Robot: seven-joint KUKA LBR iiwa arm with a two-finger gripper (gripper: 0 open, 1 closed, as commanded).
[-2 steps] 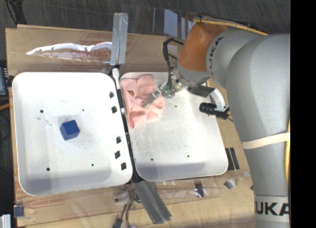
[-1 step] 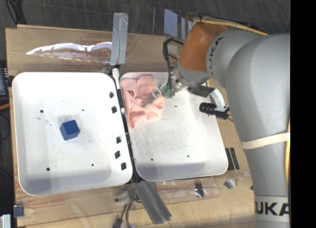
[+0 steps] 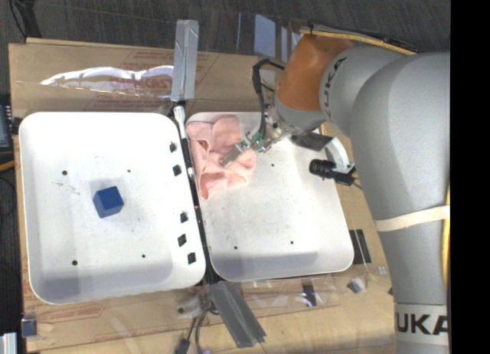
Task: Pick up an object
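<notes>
One blue cube point(image 3: 108, 201) sits near the left bin's point(image 3: 46, 268) middle. Further back, one pink cloth point(image 3: 218, 157) lies in the right bin's point(image 3: 329, 249) back-left corner. The gripper point(image 3: 239, 151) rests on it; its finger opening cannot be told. Soft folds could slip free when lifted.

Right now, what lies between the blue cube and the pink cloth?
In the camera view, bare white floor of the left bin, then the two bins' adjoining rims, separate the blue cube from the pink cloth.
</notes>
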